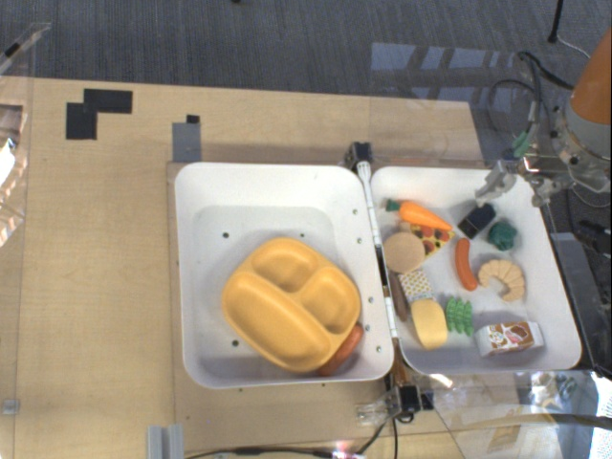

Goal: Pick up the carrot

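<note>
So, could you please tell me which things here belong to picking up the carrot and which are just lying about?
For the job:
carrot
gripper

Lying about:
yellow plate
sausage
croissant
cheese
small carton
black block

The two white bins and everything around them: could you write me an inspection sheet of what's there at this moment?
Surface: wooden bench bearing a left bin and a right bin, side by side.
Job's things: carrot lying at the upper left of the right bin, untouched.
Clutter: yellow divided plate in the left bin, a reddish item tucked under its edge; in the right bin a sausage, croissant, small carton and other toy foods.
Grippers: gripper above the right bin's upper right rim, apart from the carrot.
Cables: black cables by the arm.
Surroundings: grey carpet.
</note>
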`<move>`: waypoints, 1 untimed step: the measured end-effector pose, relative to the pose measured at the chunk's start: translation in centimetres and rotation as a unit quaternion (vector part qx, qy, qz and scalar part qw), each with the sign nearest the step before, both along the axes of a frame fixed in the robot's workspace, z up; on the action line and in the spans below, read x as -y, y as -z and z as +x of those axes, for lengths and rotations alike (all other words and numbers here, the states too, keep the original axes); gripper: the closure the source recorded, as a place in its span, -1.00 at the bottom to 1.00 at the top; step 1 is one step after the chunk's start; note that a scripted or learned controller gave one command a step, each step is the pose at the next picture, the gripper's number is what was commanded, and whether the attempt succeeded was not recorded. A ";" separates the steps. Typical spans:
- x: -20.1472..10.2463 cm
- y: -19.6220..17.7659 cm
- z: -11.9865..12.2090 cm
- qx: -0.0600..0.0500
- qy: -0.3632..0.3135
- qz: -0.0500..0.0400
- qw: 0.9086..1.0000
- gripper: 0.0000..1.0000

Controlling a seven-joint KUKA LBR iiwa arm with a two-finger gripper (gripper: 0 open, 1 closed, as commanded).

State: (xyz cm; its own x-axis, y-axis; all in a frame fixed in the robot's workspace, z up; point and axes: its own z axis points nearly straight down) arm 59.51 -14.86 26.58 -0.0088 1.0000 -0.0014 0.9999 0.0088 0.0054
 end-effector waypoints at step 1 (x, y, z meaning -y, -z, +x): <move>-5.3 16.0 0.7 -0.007 -0.024 0.002 1.000 -1.00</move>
State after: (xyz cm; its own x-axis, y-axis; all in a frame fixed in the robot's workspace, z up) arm 60.21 -9.61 10.57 -0.0560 0.9984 0.0034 0.9984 0.0561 -0.0078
